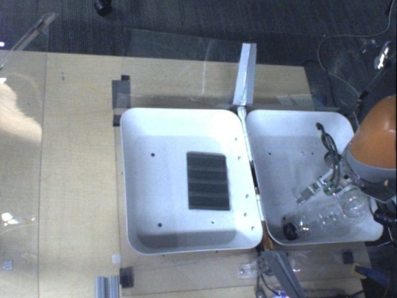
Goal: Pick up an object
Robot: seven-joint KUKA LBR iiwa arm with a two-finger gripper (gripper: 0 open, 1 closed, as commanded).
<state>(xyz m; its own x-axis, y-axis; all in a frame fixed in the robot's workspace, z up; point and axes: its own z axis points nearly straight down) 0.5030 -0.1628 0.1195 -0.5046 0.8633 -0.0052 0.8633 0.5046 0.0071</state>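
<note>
While the gripper [310, 193] hangs low in the right white bin [279, 138], its finger state unreadable, the clear plastic bottle with a black cap [316, 221] lies just beside it; I would centre over the bottle's body before closing, since it may roll.

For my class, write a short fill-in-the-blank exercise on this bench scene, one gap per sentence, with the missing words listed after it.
1. The dark ribbed block lies in the ____ bin as the camera sees it.
2. The clear plastic bottle with a black cap lies in the ____ bin.
3. The arm's claw hangs over the right bin, and the band above its wrist is ____.
4. Both bins are coloured ____.

Missing words: left; right; orange; white
</note>
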